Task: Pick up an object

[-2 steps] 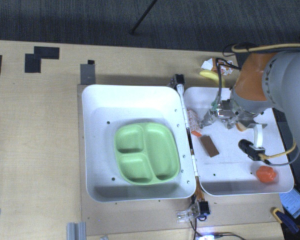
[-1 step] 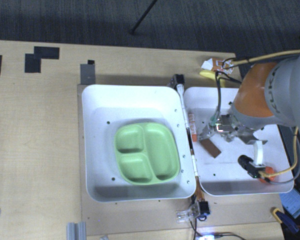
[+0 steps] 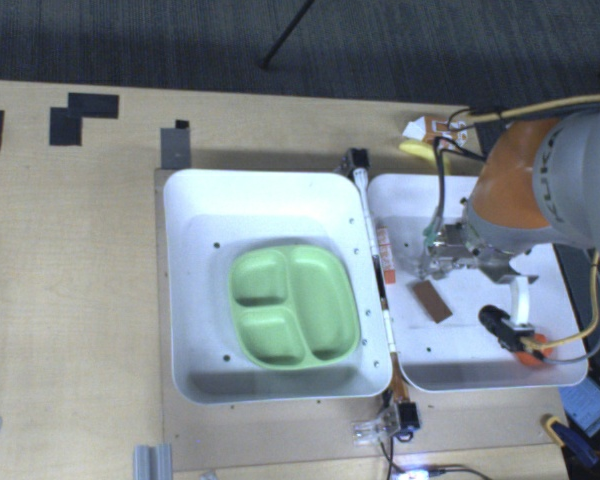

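Your hand [image 3: 442, 258] hovers in the right white bin [image 3: 410, 198], and I cannot tell its state. The flat brown rectangular block [image 3: 432, 301] lies just below it, toward the bin's near edge. Centre over the block before descending.

Tabletop [image 3: 70, 298]: light wood-coloured surface, spanning the view below a dark carpeted floor [image 3: 180, 18] at the far side. 2 shallow white bins rest directly on it, side by side and touching: left bin [image 3: 185, 268], right bin [image 3: 405, 193]. Black tape patches [image 3: 80, 116] lie at the far left. A yellow item [image 3: 420, 149] sits just beyond the right bin's far edge.
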